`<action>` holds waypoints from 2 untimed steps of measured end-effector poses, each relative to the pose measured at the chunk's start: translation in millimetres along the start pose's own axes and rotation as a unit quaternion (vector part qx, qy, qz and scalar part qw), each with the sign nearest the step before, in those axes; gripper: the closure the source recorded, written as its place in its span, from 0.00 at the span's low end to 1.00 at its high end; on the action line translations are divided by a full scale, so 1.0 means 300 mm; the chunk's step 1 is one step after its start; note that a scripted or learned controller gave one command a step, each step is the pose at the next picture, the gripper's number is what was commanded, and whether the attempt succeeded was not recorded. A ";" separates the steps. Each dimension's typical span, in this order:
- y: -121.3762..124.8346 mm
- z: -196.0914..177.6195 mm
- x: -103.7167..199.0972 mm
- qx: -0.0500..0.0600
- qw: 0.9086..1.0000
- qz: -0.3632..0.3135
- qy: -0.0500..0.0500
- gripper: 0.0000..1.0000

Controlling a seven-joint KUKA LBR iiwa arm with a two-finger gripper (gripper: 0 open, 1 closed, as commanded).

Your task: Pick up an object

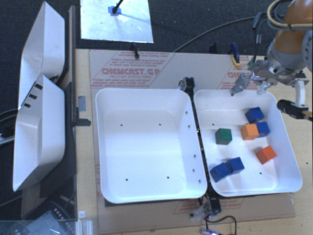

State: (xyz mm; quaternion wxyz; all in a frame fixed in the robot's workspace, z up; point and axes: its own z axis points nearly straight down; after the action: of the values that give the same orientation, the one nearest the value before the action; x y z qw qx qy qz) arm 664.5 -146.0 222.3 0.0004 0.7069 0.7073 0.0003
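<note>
The tool (pixel 250 83) hangs spread wide, holding nothing, above the right bin's (pixel 288 180) far rim. Inside lie small cubes: one green cube (pixel 223 136), four blue cubes (pixel 254 114), two orange cubes (pixel 250 131).

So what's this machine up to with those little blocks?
The robot arm is meant to pick up a block. Its tool hangs over the far rim of the right bin, with nothing between its fingers. Seven blocks lie in that bin: four blue, two orange and a green block. None has been lifted yet.
</note>
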 end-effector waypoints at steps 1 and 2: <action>-0.001 0.354 0.076 0.004 1.000 -0.001 0.001 0.00; -0.125 0.456 0.150 0.001 1.000 0.000 0.000 0.00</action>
State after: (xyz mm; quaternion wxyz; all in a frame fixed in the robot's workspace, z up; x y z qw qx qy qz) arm 627.1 -100.9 85.5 -0.0006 0.7068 0.7074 -0.0003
